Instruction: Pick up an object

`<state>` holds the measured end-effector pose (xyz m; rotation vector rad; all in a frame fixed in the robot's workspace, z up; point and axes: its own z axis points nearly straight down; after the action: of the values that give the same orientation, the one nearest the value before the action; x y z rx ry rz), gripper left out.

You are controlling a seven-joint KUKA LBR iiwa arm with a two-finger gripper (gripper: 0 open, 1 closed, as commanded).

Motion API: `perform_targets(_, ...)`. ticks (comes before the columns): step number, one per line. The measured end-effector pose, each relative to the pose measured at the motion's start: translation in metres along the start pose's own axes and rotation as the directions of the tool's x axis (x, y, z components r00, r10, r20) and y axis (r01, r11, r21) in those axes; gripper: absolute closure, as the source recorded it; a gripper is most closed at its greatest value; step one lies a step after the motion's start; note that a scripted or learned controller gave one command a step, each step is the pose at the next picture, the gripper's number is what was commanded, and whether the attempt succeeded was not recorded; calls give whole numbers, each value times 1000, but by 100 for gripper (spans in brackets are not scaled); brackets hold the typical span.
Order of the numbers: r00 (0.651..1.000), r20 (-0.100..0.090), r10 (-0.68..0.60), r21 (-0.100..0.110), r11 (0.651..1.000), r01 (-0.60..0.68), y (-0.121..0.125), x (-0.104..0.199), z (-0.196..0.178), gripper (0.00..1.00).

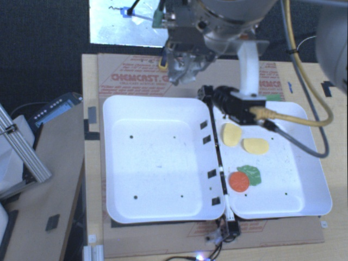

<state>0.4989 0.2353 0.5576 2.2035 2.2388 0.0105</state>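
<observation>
The gripper [181,72], a cluster of grey metal under the arm's broad wrist, hangs above the printed cardboard sheet [136,81] just beyond the far rim of the left bin [157,162]. From this angle I cannot tell whether it is open or closed, and nothing is seen in its hold. The left bin is a shallow tray of smooth, glossy white plastic with rounded corners and a few small dark dots on its floor. Its neighbour, the right bin [288,192], is of the same make and touches it along a seam that carries a row of small black clips [211,173]. The things to pick all lie in the right bin, well apart from the gripper. A rounded yellow piece [232,135] lies near the seam and a flatter oval yellow piece [255,145] just beside it, both matte and soft-edged. Nearer the front, a red disc [239,182] touches a crinkled green leaf-like piece [251,173]. The brown cardboard bears red lettering.
</observation>
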Motion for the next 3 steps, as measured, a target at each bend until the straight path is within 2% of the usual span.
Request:
perform_targets(1,1000,1,-2,1,1000,2,0,0,1,0)
perform_targets(2,1000,-1,-6,-1,1000,6,0,0,-11,100)
perform_targets(3,1000,0,-7,0,1000,7,0,0,-11,0)
